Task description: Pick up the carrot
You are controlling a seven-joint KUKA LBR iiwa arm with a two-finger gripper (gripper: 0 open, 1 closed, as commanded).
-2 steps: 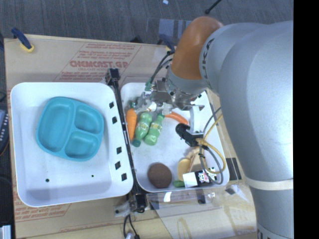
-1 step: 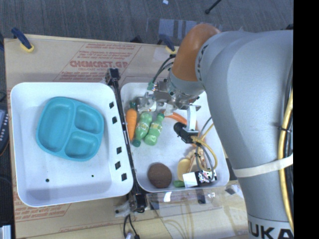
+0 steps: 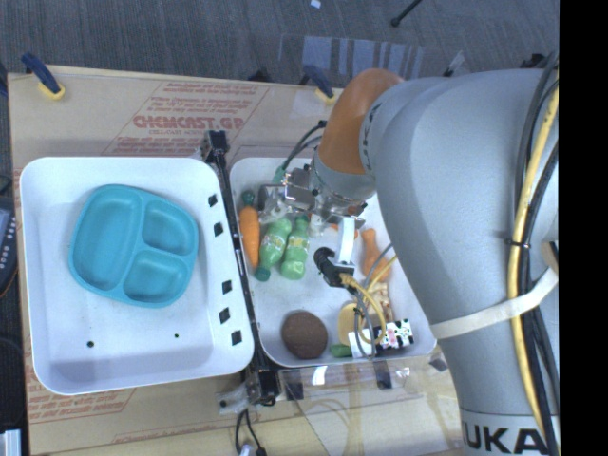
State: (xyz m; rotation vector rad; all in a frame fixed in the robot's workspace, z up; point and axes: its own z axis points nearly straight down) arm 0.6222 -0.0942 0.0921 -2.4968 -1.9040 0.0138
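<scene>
Camera view: one carrot (image 3: 249, 236), two green bottles (image 3: 284, 243), one brown ball (image 3: 304, 333); end effector (image 3: 302, 198) state unclear.

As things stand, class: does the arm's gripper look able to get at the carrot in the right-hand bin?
Probably yes. The carrot lies uncovered by the bin's left wall, the gripper sits just beside it. Green bottles crowd its right side.

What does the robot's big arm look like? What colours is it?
The arm is fat, round and smooth grey, with an orange band near its wrist. Yellow and black cables run along it, a pale strap wraps around it, and big dark letters sit near the bottom.
</scene>
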